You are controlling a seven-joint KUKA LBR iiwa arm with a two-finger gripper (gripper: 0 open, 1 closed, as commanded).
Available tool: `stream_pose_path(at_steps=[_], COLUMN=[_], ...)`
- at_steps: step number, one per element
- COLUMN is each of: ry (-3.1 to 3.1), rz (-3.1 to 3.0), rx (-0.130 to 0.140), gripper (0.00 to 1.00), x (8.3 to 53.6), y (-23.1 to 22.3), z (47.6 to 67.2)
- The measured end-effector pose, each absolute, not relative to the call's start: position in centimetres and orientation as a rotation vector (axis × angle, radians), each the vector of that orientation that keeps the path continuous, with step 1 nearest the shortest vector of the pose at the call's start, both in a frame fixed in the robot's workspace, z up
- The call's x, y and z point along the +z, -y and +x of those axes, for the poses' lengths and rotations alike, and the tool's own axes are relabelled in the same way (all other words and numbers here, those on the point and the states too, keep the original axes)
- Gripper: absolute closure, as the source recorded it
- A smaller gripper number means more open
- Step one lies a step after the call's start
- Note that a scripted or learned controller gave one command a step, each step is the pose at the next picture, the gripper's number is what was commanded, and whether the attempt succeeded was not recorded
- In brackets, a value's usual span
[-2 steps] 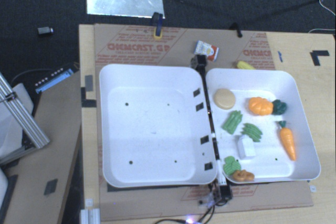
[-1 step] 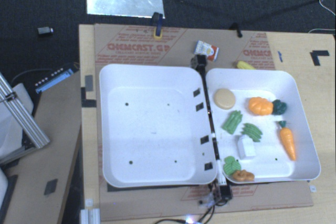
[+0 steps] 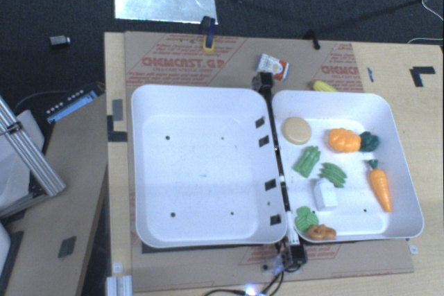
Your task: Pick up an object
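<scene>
The right bin (image 3: 395,142) holds several toy foods. A beige round cookie (image 3: 297,129) lies near its upper left. An orange pumpkin-like piece (image 3: 344,140) touches a dark green piece (image 3: 369,142). A carrot (image 3: 379,187) lies at the right. Two green vegetables (image 3: 306,161) (image 3: 333,173) sit mid-bin, above a white block (image 3: 325,195). At the front left corner lie a green leafy piece (image 3: 304,218) and a small orange-brown item (image 3: 321,232).
The left bin (image 3: 201,163) sits beside the right one, joined by black clips (image 3: 267,142). A yellow item (image 3: 323,86) and a small white-orange packet (image 3: 272,66) lie on the cardboard behind the bins. A metal frame (image 3: 28,156) stands at the left.
</scene>
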State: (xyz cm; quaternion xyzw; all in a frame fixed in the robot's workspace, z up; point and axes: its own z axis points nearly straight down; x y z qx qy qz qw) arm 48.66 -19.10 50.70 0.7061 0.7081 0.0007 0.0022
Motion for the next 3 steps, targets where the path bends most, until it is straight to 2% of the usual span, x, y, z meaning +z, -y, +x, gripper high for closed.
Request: stream_pose_path(at_steps=[1, 2, 3], ry=[-2.222, -2.219, -2.221], rz=[2.214, 2.219, 2.216], rx=[0.003, 0.001, 0.003], gripper=[1.0, 1.0, 1.0], x=[53.6, 50.1, 50.7], y=[18.2, 20.3, 20.5], z=[48.7, 49.4, 48.7])
